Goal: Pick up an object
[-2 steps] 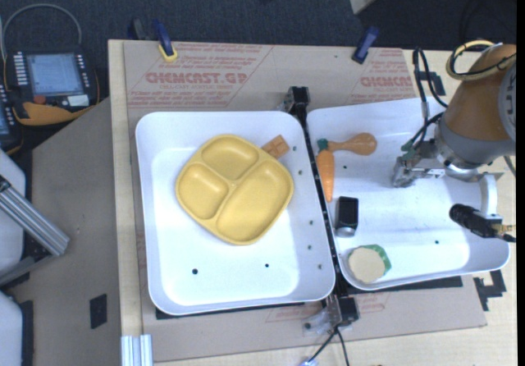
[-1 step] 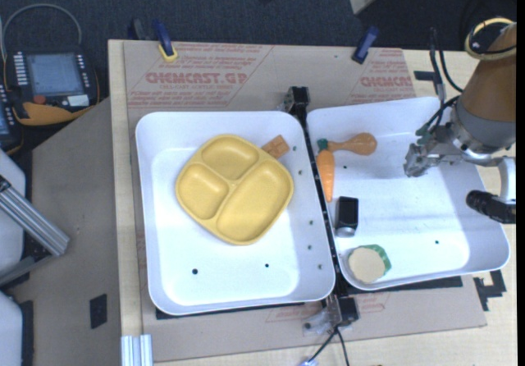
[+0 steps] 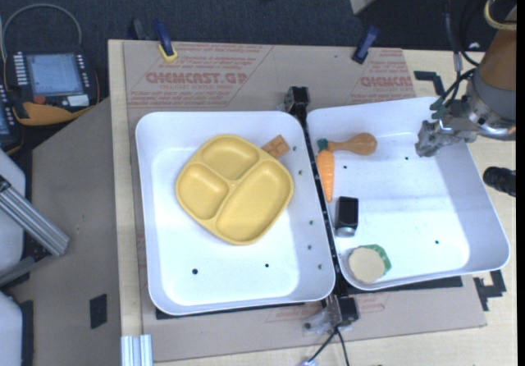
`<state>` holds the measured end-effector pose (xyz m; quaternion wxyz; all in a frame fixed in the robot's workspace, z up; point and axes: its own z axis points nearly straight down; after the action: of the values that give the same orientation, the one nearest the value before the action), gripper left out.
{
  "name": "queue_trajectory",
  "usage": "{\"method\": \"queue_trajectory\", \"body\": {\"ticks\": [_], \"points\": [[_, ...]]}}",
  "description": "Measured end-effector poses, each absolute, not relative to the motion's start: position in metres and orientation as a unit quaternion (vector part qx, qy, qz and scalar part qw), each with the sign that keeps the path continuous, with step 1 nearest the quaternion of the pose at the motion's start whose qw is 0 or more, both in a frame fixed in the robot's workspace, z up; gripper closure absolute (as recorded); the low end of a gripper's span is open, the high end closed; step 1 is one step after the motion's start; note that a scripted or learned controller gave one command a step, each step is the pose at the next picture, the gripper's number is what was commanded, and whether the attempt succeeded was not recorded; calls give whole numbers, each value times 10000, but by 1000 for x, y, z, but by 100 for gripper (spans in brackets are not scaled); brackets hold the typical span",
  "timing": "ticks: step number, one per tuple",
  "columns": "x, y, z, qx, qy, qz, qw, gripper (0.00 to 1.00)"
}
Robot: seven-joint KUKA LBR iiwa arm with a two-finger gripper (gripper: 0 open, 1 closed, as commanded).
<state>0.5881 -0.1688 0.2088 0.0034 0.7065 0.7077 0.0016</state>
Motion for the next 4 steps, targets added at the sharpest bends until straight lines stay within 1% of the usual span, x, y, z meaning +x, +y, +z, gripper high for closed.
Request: {"method": "queue_trajectory", "body": {"ticks": [1,2,3,4], "points": [[590,-169,255,7066,7076,15,33,100],[583,-121,254,7054,7088,5,-10,100],[576,-64,245,7052,7090,4,-19,100],[583,-7,230,7048,7094,-2,-23,100]]}}
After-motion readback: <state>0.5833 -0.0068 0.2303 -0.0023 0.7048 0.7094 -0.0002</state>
